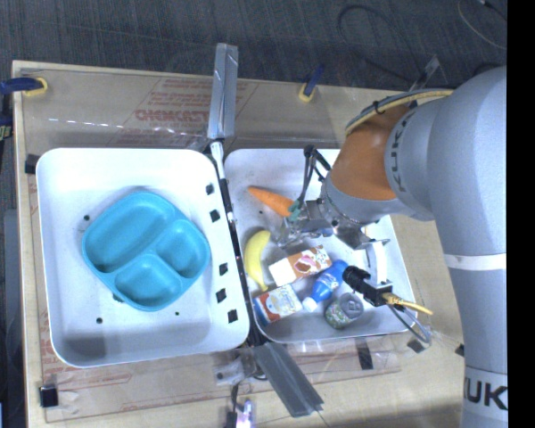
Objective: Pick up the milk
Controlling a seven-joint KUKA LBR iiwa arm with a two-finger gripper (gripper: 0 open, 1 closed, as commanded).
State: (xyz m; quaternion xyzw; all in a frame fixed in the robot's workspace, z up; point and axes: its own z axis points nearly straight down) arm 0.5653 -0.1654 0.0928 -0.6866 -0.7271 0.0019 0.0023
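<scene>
Camera view: grey arm's two-finger gripper (296, 223) is hovering over the right white bin (250, 163), jaw state – can't tell. Small blue-capped white milk bottle (325, 285) is lying mid-bin beside a red carton (301, 264). Probably light, stiff, slick plastic; grip across the body.

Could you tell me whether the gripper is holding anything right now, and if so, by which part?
It cannot be told. The gripper sits low in the right bin between the carrot and the banana.
</scene>
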